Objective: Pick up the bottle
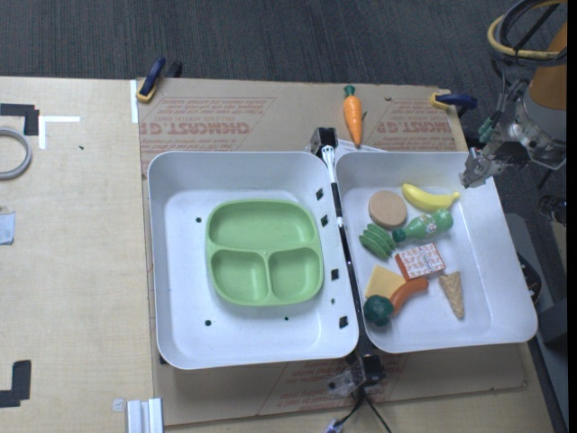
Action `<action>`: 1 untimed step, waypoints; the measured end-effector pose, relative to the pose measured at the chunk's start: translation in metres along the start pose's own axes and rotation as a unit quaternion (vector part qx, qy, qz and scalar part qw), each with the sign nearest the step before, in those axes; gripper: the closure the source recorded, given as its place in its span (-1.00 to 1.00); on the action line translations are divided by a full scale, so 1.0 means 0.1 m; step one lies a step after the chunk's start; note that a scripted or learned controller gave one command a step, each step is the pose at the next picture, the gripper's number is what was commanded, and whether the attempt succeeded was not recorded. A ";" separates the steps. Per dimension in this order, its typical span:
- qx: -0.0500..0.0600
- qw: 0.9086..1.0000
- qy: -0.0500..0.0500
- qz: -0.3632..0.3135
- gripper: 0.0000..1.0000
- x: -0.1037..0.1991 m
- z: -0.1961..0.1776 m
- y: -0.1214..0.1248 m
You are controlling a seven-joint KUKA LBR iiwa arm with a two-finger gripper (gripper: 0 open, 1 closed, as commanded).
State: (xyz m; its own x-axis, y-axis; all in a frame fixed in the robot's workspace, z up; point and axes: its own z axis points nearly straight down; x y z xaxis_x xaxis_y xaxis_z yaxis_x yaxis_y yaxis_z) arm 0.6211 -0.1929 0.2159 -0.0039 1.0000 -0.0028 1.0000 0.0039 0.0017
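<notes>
A small green bottle point(422, 227) lies on its side in the right bin point(505, 269), between a yellow banana point(429, 197) above it and a red-patterned carton point(420, 261) below it. My gripper point(475, 171) hangs over the right bin's upper right corner, up and to the right of the bottle and apart from it. Nothing shows between its fingers.
The right bin also holds a tan round cookie point(389, 209), a green leafy piece point(377, 241), a cheese wedge point(385, 282), an orange piece point(410, 290), a dark green ball point(378, 309) and a cone point(453, 293). A green divided plate point(265, 253) sits in the left bin point(171, 269). A carrot point(352, 114) lies behind the bins.
</notes>
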 end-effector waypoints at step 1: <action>0.001 0.998 0.001 0.059 1.00 0.51 0.46 -0.65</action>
State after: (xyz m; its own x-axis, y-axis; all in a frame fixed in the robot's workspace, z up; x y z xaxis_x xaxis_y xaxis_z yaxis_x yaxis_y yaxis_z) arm 0.5555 -0.1419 0.1700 0.1143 0.9934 -0.0009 0.9934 -0.1143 -0.0010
